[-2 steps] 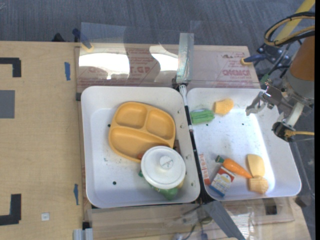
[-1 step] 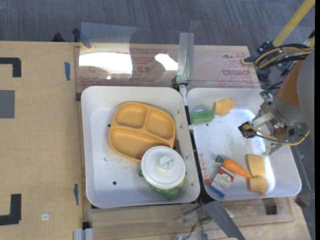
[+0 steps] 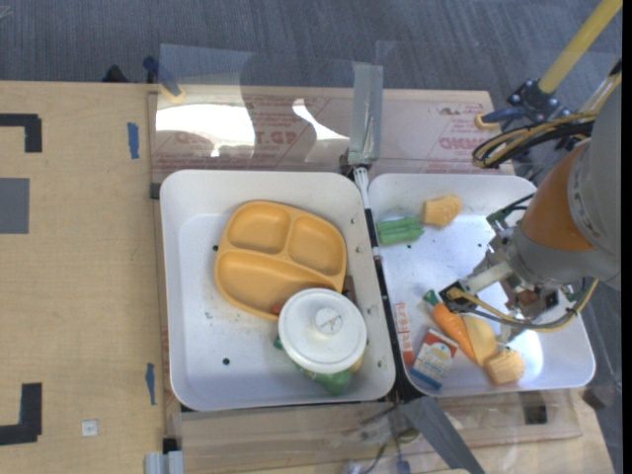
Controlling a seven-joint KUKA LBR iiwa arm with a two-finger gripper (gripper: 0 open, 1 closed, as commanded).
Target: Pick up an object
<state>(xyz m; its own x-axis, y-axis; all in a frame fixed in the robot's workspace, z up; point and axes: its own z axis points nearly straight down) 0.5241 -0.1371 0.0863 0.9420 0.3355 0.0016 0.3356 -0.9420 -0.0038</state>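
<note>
The right bin [image 3: 456,255] holds an orange carrot [image 3: 451,325], a pale yellow wedge [image 3: 481,341], a tan bread-like chunk [image 3: 505,366] and a small red and white carton [image 3: 433,357] near its front. A green piece [image 3: 399,230] and a yellow chunk [image 3: 441,209] lie toward the back. My gripper [image 3: 515,307] hangs low over the right bin's front right part, just above and to the right of the wedge and carrot. Its tips are lost in cables and shadow. I see nothing held between them.
The left bin [image 3: 188,294] holds an orange divided plate [image 3: 279,255] and a white lidded cup [image 3: 322,332] with a green base at its front. A clear plastic sheet [image 3: 257,126] lies behind both bins. Bare white floor shows in the right bin's middle.
</note>
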